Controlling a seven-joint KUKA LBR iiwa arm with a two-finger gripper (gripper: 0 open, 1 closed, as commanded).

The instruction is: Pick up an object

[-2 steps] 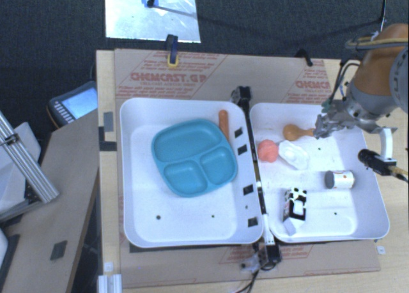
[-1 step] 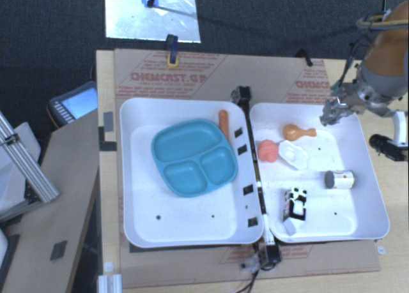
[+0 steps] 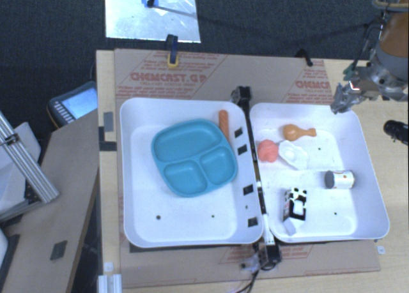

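Your arm came in from the right, and its claw (image 3: 345,98) hung over the far right corner of the right shallow white bin (image 3: 370,177). Whether the claw was open or closed, you could not tell from this angle, and nothing showed between its tips.

In that right bin you had an orange drumstick-shaped toy (image 3: 298,133) toward the far side. A pink round ball (image 3: 268,151) lay near the divider, touching a white crumpled piece (image 3: 294,155) beside it. A small white cylinder with a grey end (image 3: 339,179) lay on its side toward the bin's right. A black-and-white block-like toy (image 3: 296,203) sat at the near side. All of them were apart from the claw.

In the left shallow white bin (image 3: 140,215) you had a blue plastic plate with three compartments (image 3: 193,156), and a thin orange stick (image 3: 223,123) just beside the plate's far right edge. Both bins rested on the tabletop (image 3: 192,75).
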